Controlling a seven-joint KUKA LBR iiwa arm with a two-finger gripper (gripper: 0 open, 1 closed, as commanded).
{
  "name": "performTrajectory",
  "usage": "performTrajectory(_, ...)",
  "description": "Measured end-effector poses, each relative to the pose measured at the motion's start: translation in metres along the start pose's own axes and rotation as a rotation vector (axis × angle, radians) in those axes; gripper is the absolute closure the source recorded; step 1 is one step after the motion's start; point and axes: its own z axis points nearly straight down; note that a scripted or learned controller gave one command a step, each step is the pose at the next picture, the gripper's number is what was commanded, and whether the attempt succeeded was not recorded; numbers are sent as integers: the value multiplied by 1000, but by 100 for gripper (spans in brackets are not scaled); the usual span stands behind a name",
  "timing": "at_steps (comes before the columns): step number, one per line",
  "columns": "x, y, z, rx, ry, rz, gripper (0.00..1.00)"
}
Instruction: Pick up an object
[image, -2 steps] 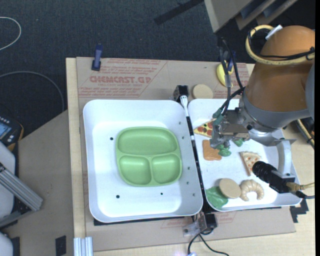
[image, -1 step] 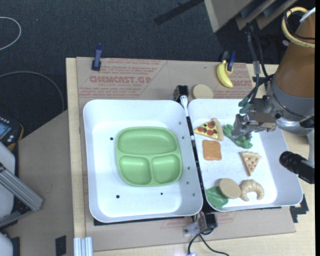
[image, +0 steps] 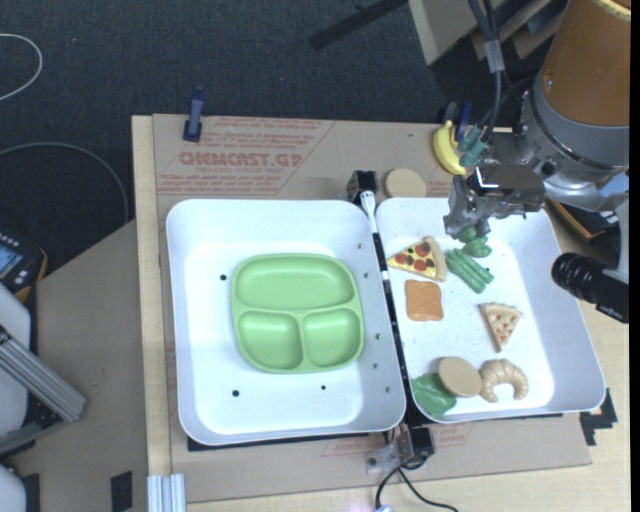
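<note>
My gripper (image: 468, 226) hangs low over the far part of the right bin (image: 565, 310), just above a green ridged vegetable piece (image: 467, 269). Its tip seems to touch or nearly touch the far end of that piece. A pizza slice (image: 418, 259) lies to the gripper's left. An orange-brown toast square (image: 424, 300) sits below the slice. Further forward lie a small pizza wedge (image: 500, 324), a croissant (image: 504, 379), a round tan biscuit (image: 459, 376) and a green leaf (image: 430, 396).
The left bin (image: 195, 300) holds a green divided plate (image: 297, 310). Behind the right bin, on the bench, lie a yellow banana (image: 447, 148) and a tan disc (image: 405, 183). A black clip (image: 362, 185) sits where the bins meet at the back.
</note>
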Motion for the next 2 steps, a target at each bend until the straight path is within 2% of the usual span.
performTrajectory(1, 7, -1, 13, 10, -1, 4, 100)
performTrajectory(2, 18, -1, 50, 9, -1, 4, 100)
